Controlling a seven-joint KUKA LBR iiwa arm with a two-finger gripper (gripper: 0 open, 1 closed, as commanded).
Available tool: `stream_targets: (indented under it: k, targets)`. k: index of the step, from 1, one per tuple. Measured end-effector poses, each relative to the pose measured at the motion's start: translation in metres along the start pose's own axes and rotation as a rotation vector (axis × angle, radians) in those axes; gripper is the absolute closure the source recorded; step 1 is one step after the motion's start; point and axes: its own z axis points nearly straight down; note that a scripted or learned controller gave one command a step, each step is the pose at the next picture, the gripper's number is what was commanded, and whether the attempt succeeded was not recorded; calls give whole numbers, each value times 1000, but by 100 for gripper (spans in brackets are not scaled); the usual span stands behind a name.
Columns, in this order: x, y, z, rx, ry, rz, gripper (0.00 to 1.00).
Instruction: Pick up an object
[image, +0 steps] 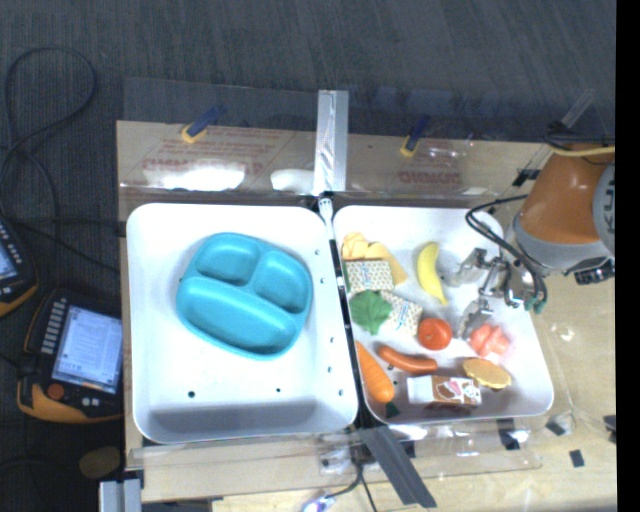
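My gripper (472, 296) hangs over the right part of the right bin (535, 400), open, with nothing between its fingers. One finger (467, 266) points toward the banana (430, 270). The other finger (471, 323) ends just above a pink toy fruit (490, 340) and beside the red tomato (434, 333). Toy food lies across this bin: a carrot (374, 378), a sausage (405, 360), green broccoli (370, 310), a patterned cracker block (367, 274) and a small burger (487, 373).
The left bin (150, 400) holds a blue divided plate (244, 292). A metal divider (332, 140) stands behind the seam between the bins. The orange wrist band (560, 205) sits over the right bin's far right corner. A tablet and cables lie at the far left.
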Motion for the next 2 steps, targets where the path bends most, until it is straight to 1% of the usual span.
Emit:
stream_targets:
  k: [1, 2]
  targets:
    - [-59, 33, -54, -2, -2, 195, 0]
    - [-45, 100, 7, 0, -4, 427, 0]
